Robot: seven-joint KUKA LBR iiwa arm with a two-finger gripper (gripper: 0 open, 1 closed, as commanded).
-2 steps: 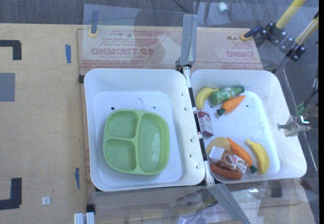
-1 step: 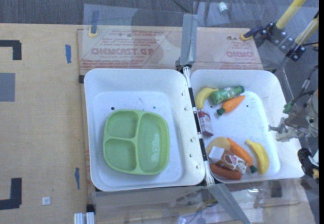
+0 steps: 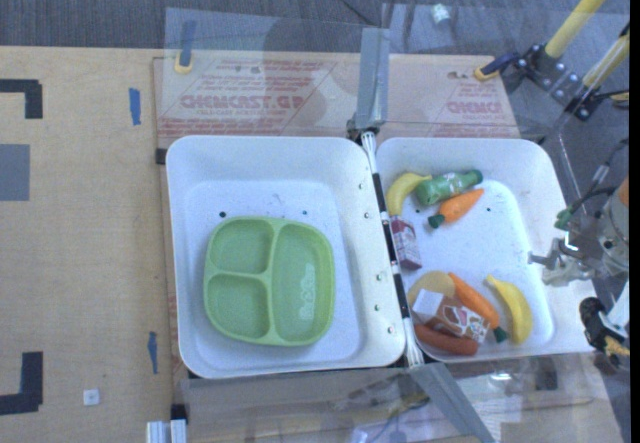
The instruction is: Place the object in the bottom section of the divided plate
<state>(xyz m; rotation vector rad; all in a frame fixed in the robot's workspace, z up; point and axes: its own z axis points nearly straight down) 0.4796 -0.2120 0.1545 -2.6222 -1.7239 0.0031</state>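
i see the plate (image 3: 268, 280) lying flat in the left bin (image 3: 190, 231), a little toward the near side. it is pale green, a rounded rectangle with its long axis roughly left to right and tipped slightly. it has three sections: two smaller ones on the left, stacked far and near, and one long one on the right running far to near. a faint sheen shows in the long section.

the right bin (image 3: 520, 231) holds the loose items. at the far end a banana (image 3: 401, 189) curves beside a green bottle (image 3: 447, 187) that lies on its side, long axis left to right, with a carrot (image 3: 457, 207) just near of it, its tip pointing up and right. a small dark red packet (image 3: 405, 243) lies against the divider between the bins. at the near end a second carrot (image 3: 473, 299), a second banana (image 3: 513, 307), a sausage (image 3: 446, 340) and a small box (image 3: 428, 304) are heaped together and touching; i cannot make out what lies under them.

the arm (image 3: 590, 266) sits at the right rim of the right bin, partly cut off by the frame edge. i cannot tell how the jaws stand, nor whether they hold anything. which item is the task's object i cannot tell.
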